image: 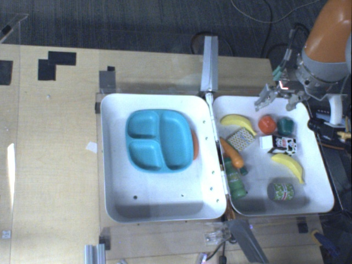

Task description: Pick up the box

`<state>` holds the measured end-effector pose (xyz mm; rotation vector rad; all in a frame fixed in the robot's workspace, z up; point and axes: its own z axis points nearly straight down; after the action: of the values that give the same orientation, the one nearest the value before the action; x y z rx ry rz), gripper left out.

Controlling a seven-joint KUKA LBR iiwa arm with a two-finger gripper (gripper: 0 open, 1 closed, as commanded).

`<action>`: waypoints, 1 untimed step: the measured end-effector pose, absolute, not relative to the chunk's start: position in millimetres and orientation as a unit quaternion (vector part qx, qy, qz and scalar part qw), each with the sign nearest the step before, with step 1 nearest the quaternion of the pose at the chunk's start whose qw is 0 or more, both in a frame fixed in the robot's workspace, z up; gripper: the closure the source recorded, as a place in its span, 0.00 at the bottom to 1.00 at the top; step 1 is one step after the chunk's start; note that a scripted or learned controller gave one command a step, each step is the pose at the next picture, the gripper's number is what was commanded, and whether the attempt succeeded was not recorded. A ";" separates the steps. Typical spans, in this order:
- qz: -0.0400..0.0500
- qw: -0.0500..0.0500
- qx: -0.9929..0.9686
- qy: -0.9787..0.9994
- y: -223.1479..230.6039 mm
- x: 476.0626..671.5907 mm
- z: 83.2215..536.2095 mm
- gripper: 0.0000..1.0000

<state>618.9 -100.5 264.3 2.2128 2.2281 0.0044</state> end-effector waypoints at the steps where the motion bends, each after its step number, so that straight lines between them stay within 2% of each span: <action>1: 0.001 0.000 0.723 0.691 -71.3 555.7 201.1 0.00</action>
<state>555.7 -71.3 201.1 2.2700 2.1712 0.0028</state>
